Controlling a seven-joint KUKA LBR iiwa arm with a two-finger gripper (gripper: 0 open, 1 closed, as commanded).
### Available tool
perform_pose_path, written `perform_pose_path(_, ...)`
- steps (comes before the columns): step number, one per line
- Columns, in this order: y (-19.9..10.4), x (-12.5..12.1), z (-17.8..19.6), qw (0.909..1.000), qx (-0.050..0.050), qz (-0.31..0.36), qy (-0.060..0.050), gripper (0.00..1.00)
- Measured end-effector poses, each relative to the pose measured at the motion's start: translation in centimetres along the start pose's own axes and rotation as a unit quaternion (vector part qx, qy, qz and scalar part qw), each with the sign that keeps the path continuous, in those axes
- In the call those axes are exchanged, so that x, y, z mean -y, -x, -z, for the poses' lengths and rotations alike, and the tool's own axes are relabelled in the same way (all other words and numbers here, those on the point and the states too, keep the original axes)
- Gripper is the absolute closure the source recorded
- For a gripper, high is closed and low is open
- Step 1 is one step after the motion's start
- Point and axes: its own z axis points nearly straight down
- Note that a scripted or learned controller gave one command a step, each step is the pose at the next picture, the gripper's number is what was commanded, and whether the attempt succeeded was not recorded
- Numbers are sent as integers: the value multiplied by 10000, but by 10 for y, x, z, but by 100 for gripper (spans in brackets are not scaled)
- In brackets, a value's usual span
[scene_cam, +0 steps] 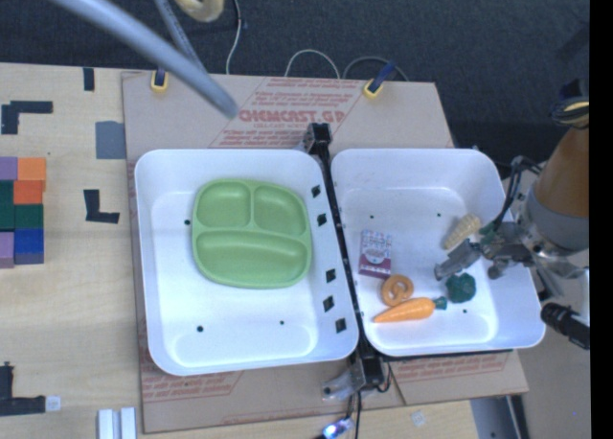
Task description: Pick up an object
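Far left of the fingers, on the bench (77, 265): a stack of coloured blocks (21, 209), well apart from everything the task needs. Next over, the left bin (153, 236) holds a green divided plate (253, 234), lying flat, also well clear of the fingers.

Right bin (421, 169) is where the work is. Going left to right inside it: a small pink-and-white packet (375, 252), a little way to the fingers' left; below it a brown ring-shaped toy, pretzel or donut (397, 288); then a toy carrot (406, 311) lying on its side, leafy end pointing toward the fingers. A dark green lump (462, 287) sits just under the fingers, touching or nearly so; can't tell which. A pale corn-cob toy (461, 230) lies just above them, tilted.

Gripper (471, 259) is low in the bin, reaching in from the right. Fingers look spread apart, one prong angled down-left over the bin floor, nothing between them that I can make out.

Step, as I judge it: approach/descent onto a pick, no grasp yet. Likeliest target is the green lump or the corn, both closest to the fingers. Next move calls for centring the fingers around one of them, dropping to the floor, closing, then lifting. Risk: clipping the neighbouring piece or pinching only an edge.
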Motion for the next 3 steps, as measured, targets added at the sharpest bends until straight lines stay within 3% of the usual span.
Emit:
perform_pose_path(1, 0, -3, 6, 10000, 14, 22, 61, 0)
perform_pose_path(2, 0, -1, -37, 10000, 8, 22, 43, 0)
perform_pose_path(3, -2, 0, -96, 9999, 45, 12, 99, 0)
